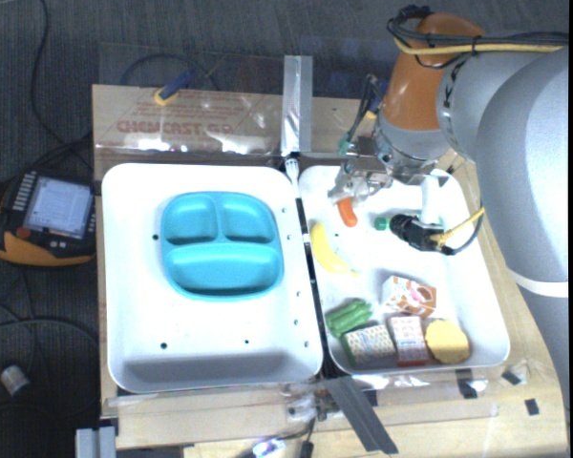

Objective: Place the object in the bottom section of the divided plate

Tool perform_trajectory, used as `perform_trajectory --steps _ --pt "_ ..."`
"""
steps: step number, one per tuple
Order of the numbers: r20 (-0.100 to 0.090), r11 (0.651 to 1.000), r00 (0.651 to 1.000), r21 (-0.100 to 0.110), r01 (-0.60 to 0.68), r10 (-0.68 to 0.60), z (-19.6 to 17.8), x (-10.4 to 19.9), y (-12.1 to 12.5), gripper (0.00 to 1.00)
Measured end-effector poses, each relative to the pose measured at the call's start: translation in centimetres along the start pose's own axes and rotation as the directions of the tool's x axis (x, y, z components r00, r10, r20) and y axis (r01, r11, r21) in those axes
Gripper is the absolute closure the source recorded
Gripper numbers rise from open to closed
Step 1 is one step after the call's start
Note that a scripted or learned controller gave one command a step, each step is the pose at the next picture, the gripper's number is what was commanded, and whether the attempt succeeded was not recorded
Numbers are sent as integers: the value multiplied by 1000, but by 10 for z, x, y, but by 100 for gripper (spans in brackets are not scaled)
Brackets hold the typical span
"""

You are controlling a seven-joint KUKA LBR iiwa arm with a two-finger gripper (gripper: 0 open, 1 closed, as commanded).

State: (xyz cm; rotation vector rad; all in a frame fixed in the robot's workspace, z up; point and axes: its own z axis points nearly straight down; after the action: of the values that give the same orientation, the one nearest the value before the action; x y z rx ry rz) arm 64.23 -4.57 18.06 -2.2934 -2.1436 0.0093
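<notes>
Smooth, rounded grey arm point(516, 141) with a glossy orange band point(420, 84) above the wrist, reaching in over the far right corner of the counter point(522, 356). Flat, tan, board-like counter surface, carrying two shallow bins side by side with a narrow metal strip point(298, 93) between them.

Glossy white plastic left bin point(134, 351), low-walled, with rounded corners. At its centre, the divided plate point(220, 241): sky-blue, smooth, a rounded rectangle with three moulded recesses. Two small recesses along the far side; one wide bottom section point(215, 270) along the near side.

Matching white right bin point(458, 265), same shape and finish.

Crinkled clear plastic sheet point(201, 127) with faded red lettering, along the far edge of the counter behind the left bin.

Metallic gripper point(358, 187) low over the far left corner of the right bin; how far open, not readable from this angle. Directly at its tip, the orange piece point(348, 214): small, tapered, carrot-like. Contact with the gripper not determinable. Well apart from the plate.

Beside the left wall of the right bin, a curved yellow banana shape point(327, 251). Along the near edge of that bin, left to right:
- ridged green piece point(349, 315)
- two small printed boxes point(368, 343) point(408, 337)
- rounded yellow block point(447, 342)

Just behind the boxes, a white packet point(409, 296) with orange print.
</notes>
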Motion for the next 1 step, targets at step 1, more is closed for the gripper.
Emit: perform_trajectory --steps 1 --pt "0 1000 1000 0 -27 27 0 -35 -5 100"
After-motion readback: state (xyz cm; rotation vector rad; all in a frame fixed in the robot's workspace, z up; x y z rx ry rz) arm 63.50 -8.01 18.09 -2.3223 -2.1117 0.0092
